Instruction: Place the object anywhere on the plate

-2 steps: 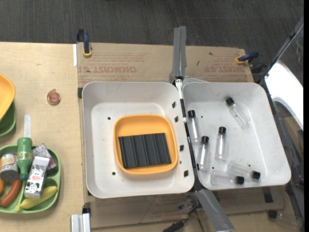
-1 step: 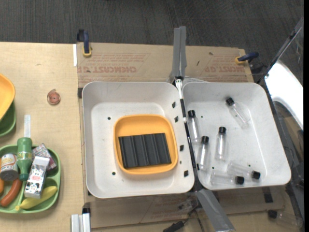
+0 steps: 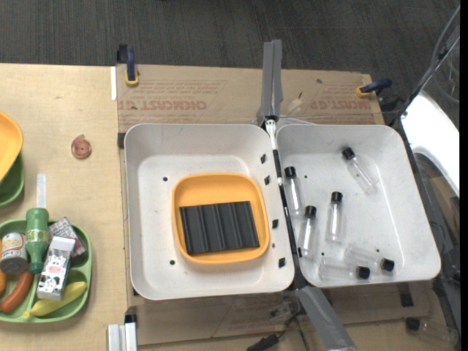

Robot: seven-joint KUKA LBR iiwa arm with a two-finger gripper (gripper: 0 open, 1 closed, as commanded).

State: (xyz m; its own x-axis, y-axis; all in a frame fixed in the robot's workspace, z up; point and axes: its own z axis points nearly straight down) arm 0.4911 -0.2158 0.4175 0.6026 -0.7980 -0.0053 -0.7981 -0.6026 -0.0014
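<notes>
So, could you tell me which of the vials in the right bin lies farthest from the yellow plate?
The vial near the right bin's back right, lying slantwise with its black cap toward the back. The other vials lie closer to the yellow plate.

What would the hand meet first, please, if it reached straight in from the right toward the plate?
Probably the right bin's wall, then, if low, the middle vial before the plate; its height is unclear.

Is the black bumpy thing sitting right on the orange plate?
Touching. The camera view shows the black ridged pad lying flat inside the orange plate, with orange rim showing all around it.
</notes>
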